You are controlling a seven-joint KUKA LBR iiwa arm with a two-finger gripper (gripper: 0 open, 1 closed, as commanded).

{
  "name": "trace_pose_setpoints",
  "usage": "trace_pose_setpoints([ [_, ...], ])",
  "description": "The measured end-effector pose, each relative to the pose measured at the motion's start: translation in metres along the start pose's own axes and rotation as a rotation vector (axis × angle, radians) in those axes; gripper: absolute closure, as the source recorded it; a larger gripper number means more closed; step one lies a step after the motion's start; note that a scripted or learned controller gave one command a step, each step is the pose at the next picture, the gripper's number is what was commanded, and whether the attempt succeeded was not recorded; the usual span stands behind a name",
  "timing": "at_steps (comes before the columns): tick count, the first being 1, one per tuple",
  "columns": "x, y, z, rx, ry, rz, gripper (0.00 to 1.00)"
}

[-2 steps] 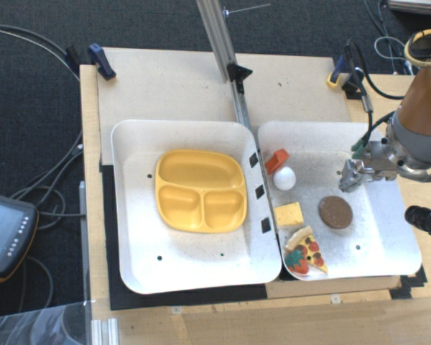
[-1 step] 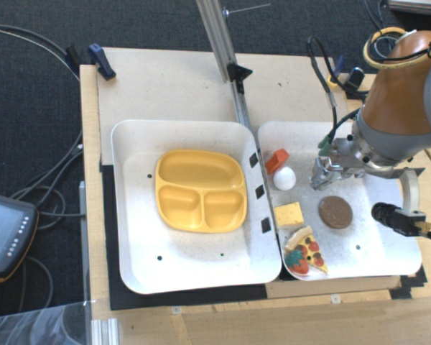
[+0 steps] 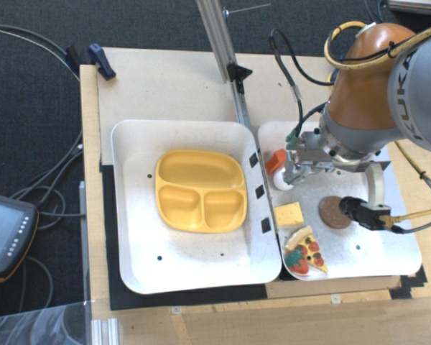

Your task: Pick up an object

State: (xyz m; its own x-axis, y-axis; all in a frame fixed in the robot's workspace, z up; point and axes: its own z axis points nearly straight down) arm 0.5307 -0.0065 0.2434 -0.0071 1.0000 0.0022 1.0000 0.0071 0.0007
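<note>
In the right bin (image 3: pixel 388 254) my gripper (image 3: pixel 286 177) reaches down at the bin's left side, right over a small orange-red and white object (image 3: pixel 275 164) near the divider. Whether the fingers touch that object is not visible. A yellow cheese-like block (image 3: pixel 289 213) lies just below it. A brown round cookie (image 3: pixel 335 212) sits to the right of the block. A pizza slice toy (image 3: pixel 304 251) rests at the bin's front left corner.
The left bin (image 3: pixel 129 192) holds a yellow divided tray (image 3: pixel 200 190). A metal pole (image 3: pixel 214 20) rises from the bench behind the bins. The arm's black attachment (image 3: pixel 366 213) with cables hangs over the cookie's right side.
</note>
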Motion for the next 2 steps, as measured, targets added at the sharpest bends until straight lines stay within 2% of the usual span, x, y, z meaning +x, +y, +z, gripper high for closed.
trace_pose_setpoints([
  [1,0.045,0.032,0.009,-0.001,0.0,0.0,1.0],
  [2,0.085,0.052,0.013,-0.001,0.0,0.002,1.0],
])
